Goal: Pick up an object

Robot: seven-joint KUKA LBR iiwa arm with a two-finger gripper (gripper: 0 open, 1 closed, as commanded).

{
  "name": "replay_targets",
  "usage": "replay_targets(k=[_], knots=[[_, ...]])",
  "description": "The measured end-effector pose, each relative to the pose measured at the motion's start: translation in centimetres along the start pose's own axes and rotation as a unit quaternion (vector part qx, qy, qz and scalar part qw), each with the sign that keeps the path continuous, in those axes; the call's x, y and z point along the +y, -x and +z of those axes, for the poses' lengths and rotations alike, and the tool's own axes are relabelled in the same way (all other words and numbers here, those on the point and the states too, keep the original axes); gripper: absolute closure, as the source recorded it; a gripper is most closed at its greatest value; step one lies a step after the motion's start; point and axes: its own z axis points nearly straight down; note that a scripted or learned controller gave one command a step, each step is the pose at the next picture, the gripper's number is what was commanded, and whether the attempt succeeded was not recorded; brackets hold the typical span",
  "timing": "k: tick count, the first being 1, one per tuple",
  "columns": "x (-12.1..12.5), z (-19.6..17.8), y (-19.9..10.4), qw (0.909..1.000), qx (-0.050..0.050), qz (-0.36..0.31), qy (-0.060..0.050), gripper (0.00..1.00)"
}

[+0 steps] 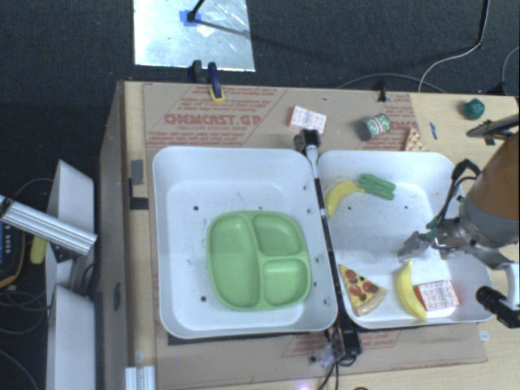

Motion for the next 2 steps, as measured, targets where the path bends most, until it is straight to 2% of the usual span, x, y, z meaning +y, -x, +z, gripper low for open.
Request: replay_targets(k=[1,2], knots=[[-1.1,3.2,-2.0,1.0,0.0,0.0,0.001,0.0],[-1.0,2.1,-1.9,1.0,0.0,-0.001,0.002,1.0]])
